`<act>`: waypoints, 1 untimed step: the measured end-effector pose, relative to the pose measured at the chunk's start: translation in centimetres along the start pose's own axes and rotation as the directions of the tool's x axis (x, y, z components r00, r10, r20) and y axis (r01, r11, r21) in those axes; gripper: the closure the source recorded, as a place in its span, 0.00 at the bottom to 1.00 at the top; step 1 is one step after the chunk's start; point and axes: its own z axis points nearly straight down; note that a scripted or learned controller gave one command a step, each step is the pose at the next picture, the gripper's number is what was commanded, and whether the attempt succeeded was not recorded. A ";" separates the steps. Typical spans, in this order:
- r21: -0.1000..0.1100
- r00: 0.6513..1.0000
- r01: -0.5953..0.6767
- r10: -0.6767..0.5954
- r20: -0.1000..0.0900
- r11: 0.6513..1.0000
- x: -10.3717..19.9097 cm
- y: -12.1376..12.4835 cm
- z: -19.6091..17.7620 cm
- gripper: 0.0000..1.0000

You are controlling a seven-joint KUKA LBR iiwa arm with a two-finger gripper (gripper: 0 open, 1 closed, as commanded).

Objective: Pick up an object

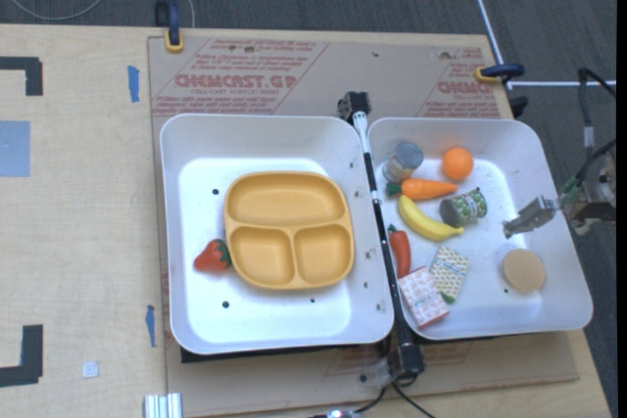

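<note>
I see the tool [521,218] low over the right bin's [558,166] right side; can't tell its state. The tan disc [523,270] lies just below it

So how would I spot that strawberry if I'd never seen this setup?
Look in the left white bin, the one holding the yellow divided tray. The strawberry sits against the tray's lower left edge. It is the only red, green-topped item in that bin.
</note>
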 end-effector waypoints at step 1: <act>-0.002 1.000 0.004 -0.004 -0.007 1.000 1.3 0.4 9.9 0.00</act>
